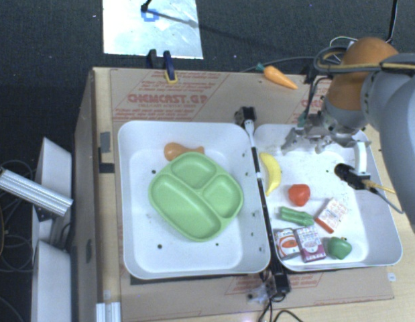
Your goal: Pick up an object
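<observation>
You have no object in the claw (306, 139) yet: the banana (271, 172) lies just below and left of it in the right bin (388, 237), the tomato (299, 194) a little farther below. Its fingers look spread and hold nothing, poised over bare floor. This looks like the approach step; next, shift over one item and descend.

Green divided plate (196, 195) hides most of an orange item (175, 150)

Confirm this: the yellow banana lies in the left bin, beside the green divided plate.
Not quite. The camera view shows the yellow banana in the right white bin, by its left wall. The green divided plate sits in the left white bin.
</observation>
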